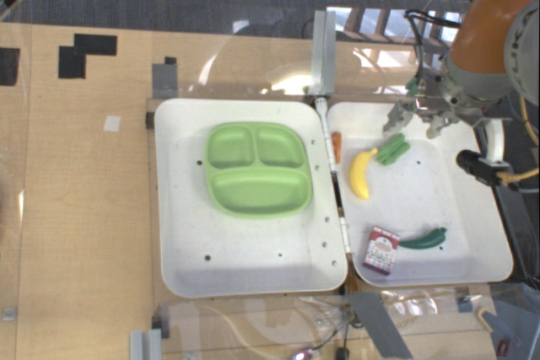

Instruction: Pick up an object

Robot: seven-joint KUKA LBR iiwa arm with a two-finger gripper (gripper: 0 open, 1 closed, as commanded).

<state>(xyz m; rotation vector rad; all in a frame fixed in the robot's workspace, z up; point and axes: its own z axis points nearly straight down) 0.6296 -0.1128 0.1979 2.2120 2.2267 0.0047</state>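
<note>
Partly hidden, carrot [336, 147] hugs bin wall [324, 143].

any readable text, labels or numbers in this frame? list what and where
None can be read.
Small red and white box, right bin: printed front, too small and blurred to read.
Black square markings on the bench: shapes, not letters.

Wooden bench [76, 181] bears two white bins [181, 265] (side by side).
</note>
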